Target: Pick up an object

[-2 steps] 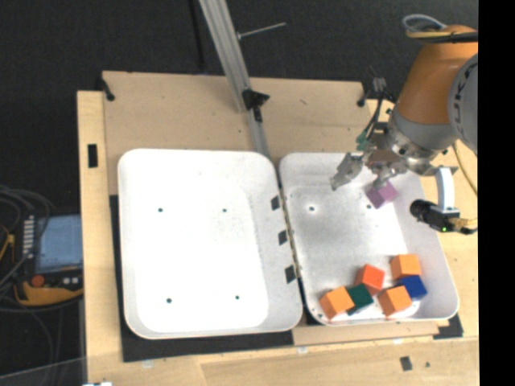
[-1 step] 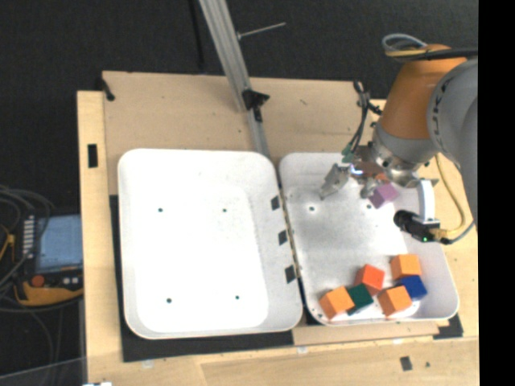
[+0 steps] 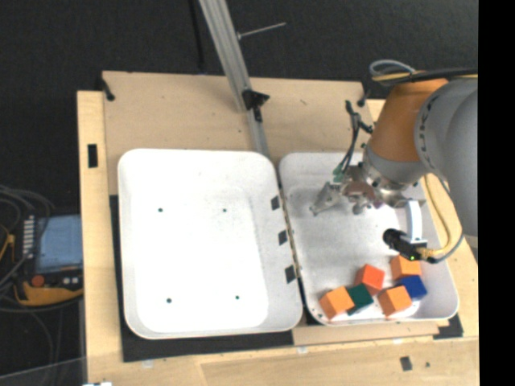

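Several small blocks lie clustered in the near right corner of the right bin (image 3: 322,240): an orange block (image 3: 338,301), a dark green block (image 3: 360,297), a red-orange block (image 3: 372,277), another orange block (image 3: 394,299), a blue block (image 3: 416,288) and an orange block (image 3: 407,266) by the right wall. My gripper (image 3: 338,206) hangs over the far middle of this bin, well apart from the cluster. Its fingers are spread open with nothing between them, only white bin floor below.
The left bin (image 3: 201,240) lies beside the right one, with a row of black clips (image 3: 283,236) along their shared rim. A slanted metal rail (image 3: 233,63) rises behind the bins. A black cable fitting (image 3: 398,240) hangs from the arm above the blocks.
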`<state>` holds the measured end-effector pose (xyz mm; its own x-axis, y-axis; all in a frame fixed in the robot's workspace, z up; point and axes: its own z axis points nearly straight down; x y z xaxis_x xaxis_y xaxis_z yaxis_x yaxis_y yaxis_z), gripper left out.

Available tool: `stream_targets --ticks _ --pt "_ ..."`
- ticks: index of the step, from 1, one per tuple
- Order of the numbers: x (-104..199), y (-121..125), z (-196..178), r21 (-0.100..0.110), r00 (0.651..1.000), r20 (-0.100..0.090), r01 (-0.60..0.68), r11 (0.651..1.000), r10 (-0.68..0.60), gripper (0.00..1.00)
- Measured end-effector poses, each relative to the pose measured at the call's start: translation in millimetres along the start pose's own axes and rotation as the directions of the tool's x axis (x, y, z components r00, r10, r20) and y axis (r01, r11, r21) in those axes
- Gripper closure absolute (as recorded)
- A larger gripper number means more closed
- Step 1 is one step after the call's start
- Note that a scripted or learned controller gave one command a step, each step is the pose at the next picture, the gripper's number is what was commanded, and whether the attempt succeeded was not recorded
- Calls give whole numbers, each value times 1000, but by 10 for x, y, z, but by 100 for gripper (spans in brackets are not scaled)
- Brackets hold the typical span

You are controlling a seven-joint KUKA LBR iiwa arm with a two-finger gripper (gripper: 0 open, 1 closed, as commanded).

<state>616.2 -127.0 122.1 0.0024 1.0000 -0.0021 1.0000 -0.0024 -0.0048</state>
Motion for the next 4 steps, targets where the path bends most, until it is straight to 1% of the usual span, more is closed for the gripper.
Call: stream_targets --ticks 1,2,3,4 --pt "2 25 -143 -9 1000 -3 -5 1000 5 100" --pt "-29 128 -639 -11 1000 -1 6 1000 -6 100" --pt "-41 139 -1088 -11 1000 -2 6 1000 -6 100" --pt "506 -6 -1174 -5 1000 -4 10 1000 -10 100"
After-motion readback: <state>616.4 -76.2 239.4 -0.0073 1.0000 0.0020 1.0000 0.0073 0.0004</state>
